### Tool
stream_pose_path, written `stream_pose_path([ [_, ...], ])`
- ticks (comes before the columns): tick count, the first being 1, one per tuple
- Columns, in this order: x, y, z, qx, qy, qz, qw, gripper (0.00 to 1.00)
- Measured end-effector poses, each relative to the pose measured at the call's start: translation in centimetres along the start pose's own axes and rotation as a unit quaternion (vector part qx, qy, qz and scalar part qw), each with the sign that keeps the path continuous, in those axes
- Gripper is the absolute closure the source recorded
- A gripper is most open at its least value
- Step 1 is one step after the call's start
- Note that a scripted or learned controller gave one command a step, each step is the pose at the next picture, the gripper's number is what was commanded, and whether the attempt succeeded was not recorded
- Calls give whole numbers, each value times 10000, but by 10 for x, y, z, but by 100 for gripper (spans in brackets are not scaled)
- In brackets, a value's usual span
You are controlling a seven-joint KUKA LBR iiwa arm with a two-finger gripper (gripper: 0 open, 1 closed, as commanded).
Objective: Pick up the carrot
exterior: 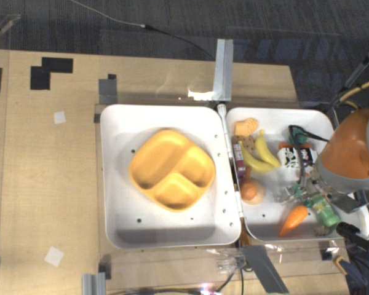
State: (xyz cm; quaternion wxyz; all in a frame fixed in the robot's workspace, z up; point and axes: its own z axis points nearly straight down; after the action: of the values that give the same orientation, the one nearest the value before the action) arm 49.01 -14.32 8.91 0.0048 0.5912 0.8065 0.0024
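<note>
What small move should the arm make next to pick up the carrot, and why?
Probably a short shift toward the near wall of the right bin, then a descent. The carrot lies slanted near that wall, apart from the bananas and the small round fruit. The gripper appears just above the carrot's thick end, not yet around it. How the jaws stand is unclear.
</note>
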Motion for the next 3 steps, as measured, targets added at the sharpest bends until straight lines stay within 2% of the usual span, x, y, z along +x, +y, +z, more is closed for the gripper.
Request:
stream_pose_path([
  [1, -1, 0, 0, -11, -18, 4, 10000, 0],
  [2, -1, 22, -38, 13, 7, 194, 9998, 0],
  [3, 32, 11, 0, -9, -9, 290, 9996, 0],
])
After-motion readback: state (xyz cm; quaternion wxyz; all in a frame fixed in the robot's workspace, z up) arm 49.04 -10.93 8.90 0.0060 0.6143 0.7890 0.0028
